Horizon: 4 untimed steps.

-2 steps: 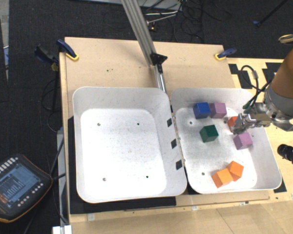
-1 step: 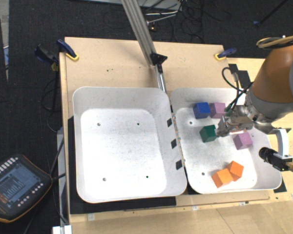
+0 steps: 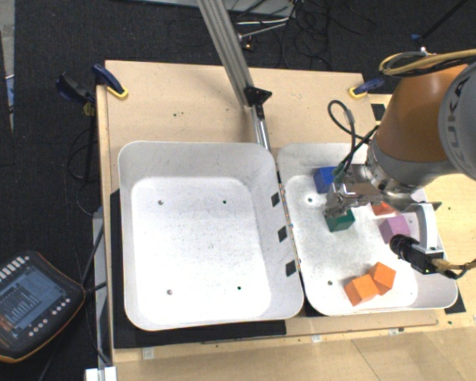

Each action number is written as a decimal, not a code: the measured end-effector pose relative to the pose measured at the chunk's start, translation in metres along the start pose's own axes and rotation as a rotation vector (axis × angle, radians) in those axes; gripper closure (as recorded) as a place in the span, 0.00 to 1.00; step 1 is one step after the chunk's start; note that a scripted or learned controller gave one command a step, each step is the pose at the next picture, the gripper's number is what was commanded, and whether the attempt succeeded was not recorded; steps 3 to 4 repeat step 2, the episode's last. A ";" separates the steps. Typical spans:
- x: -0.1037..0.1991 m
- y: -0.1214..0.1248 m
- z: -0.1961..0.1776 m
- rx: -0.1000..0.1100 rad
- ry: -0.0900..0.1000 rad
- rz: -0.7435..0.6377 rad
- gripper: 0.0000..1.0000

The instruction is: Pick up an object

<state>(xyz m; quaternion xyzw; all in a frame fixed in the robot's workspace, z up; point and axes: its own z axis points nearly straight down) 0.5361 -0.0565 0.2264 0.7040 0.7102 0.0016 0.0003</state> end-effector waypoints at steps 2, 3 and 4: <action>0.099 0.006 -0.017 0.002 0.000 0.000 1.00; 0.099 0.006 -0.017 0.002 0.000 0.000 1.00; 0.099 0.006 -0.017 0.002 0.000 0.000 1.00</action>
